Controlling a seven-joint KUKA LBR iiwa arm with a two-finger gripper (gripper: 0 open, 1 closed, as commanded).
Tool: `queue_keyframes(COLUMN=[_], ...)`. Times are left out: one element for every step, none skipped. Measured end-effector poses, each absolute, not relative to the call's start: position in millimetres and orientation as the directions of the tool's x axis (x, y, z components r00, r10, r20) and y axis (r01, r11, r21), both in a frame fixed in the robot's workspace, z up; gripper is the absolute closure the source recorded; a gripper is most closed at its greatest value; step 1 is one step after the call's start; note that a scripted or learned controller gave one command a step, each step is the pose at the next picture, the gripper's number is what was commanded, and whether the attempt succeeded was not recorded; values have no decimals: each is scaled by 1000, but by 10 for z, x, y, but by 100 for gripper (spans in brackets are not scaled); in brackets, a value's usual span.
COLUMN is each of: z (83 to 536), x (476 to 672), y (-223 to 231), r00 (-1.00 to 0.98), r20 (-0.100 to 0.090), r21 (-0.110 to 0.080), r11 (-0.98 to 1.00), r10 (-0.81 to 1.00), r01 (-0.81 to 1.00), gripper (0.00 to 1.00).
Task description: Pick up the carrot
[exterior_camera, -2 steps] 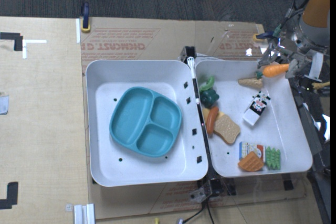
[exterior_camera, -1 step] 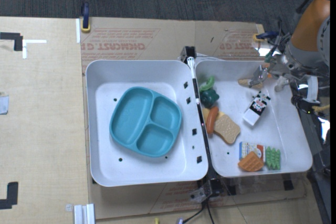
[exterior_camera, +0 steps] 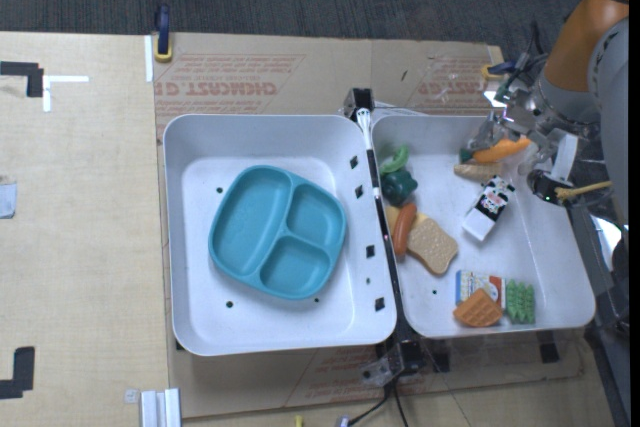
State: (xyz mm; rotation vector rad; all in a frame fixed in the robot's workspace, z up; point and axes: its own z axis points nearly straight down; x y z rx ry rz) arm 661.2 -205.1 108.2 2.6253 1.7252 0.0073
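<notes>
**Carrot at the far right corner, gripper right on it**

Camera view: the gripper (exterior_camera: 507, 137) hangs over the far right corner of the right bin (exterior_camera: 560, 315), and the carrot (exterior_camera: 497, 151) sits at its fingertips, tilted, green top toward the bin's middle. Lifted or resting? Hard to call; whether the pincer is pinching it, I cannot tell. Along the left wall, clear of the action, lie the hot dog (exterior_camera: 402, 227) and bread slice (exterior_camera: 432, 244). The left bin (exterior_camera: 190, 315) carries a blue plate (exterior_camera: 278, 231).
</notes>
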Motion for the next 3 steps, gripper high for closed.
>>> queue_keyframes(z=[1026,1141,1920], x=[6625,6647,6588], y=[-2065,-2063,-1395], r00=[324,318,462], r20=[8,6,-2], r21=[0,8,-1], r11=[-324,-318,-462], r10=[946,948,887], r01=[946,948,887], gripper=[0,100,100])
